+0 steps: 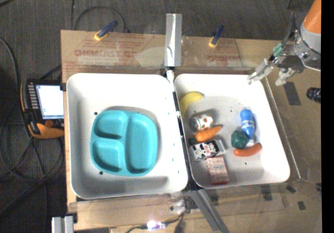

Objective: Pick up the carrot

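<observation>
1. Camera view: carrot (208,134) lies in right bin (276,122), left of centre, tilted, tip toward 2 o'clock.
2. Small can (203,121) just at its 12 o'clock, touching or nearly; yellow item (191,100) further up at 11.
3. Black-and-white packet (204,149) just at carrot's 6 o'clock; reddish box (217,170) below that.
4. Blue bottle (247,121), dark green lump (239,138) and red-orange sausage shape (247,149) sit at carrot's 3 to 4 o'clock, apart from it.
5. Gripper (270,72) at 2 o'clock from carrot, over the bin's upper right rim, well apart; fingers spread, nothing between them.
6. Left bin (78,122) holds teal divided tray (125,142).
</observation>
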Available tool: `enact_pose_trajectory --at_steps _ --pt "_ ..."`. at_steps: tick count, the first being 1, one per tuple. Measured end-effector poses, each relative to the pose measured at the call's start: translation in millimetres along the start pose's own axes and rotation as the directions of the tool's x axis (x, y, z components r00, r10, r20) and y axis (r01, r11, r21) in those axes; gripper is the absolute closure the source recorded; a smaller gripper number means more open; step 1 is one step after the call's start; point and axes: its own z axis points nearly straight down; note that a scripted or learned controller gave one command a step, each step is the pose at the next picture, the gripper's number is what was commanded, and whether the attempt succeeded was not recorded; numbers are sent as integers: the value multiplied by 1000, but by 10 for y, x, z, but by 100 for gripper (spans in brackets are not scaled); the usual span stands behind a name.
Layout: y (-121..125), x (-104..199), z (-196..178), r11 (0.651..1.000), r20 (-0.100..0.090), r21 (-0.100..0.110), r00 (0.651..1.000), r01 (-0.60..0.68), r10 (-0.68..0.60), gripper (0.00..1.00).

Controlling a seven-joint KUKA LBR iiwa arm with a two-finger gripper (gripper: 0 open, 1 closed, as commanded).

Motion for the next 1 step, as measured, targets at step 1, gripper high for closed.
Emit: enact_pose_trajectory --at_steps 1 --pt "-558 356 1635 992 -2 0 992 124 -124 0"
